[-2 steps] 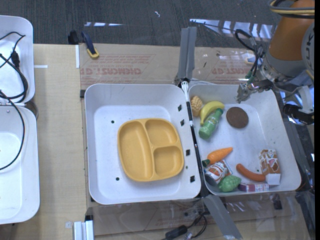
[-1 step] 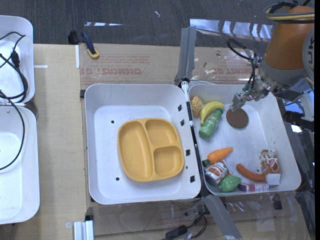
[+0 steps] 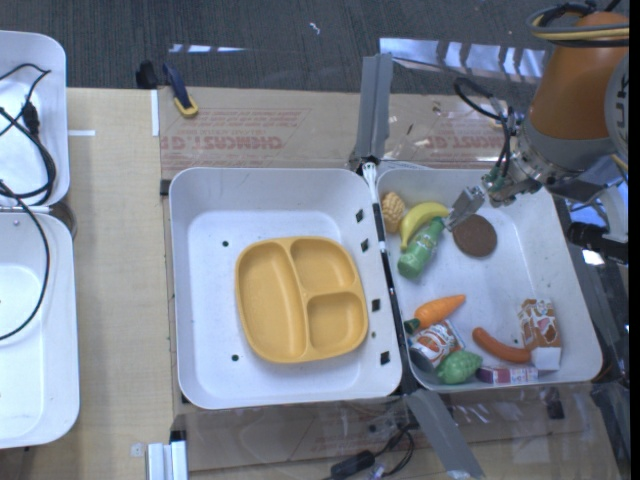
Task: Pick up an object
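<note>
My gripper (image 3: 468,208) hangs over the back of the right bin (image 3: 575,298), reaching in from the upper right. It is just above a brown round disc (image 3: 475,238) and right of a yellow banana (image 3: 422,216). Nothing shows in its grasp. A green bottle (image 3: 420,250) lies slanted under the banana, and a corn cob (image 3: 393,207) lies by the bin's left wall. Nearer the front lie a carrot (image 3: 440,309), a red sausage (image 3: 500,346), a green vegetable (image 3: 458,368) and an orange-and-white packet (image 3: 538,322).
The left bin (image 3: 200,268) holds a yellow divided plate (image 3: 300,298). A red-and-white packet (image 3: 434,343) and a small flat box (image 3: 510,373) lie at the right bin's front. White sinks with black cables (image 3: 25,158) stand at the far left.
</note>
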`<state>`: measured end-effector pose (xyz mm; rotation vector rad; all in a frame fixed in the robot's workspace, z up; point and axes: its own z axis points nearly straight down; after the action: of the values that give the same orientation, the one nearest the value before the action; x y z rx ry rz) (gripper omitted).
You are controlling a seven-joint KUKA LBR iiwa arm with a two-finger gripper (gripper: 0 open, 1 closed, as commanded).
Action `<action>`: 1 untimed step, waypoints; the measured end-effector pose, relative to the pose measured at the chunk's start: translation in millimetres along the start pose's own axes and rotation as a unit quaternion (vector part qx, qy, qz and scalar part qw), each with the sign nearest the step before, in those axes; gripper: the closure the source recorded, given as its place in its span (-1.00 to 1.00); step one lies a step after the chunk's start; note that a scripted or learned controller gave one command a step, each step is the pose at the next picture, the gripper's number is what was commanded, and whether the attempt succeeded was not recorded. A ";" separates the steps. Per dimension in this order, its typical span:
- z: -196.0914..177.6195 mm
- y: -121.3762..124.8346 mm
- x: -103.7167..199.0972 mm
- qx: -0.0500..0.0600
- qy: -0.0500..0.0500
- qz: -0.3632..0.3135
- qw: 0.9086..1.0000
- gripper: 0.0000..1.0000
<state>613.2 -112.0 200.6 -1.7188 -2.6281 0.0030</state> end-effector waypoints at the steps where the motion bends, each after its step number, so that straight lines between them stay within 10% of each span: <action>1: 107.3 14.6 -46.4 -0.003 -0.002 -0.048 0.999 -1.00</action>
<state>644.9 -148.7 93.2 -1.5947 -2.7128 -0.0013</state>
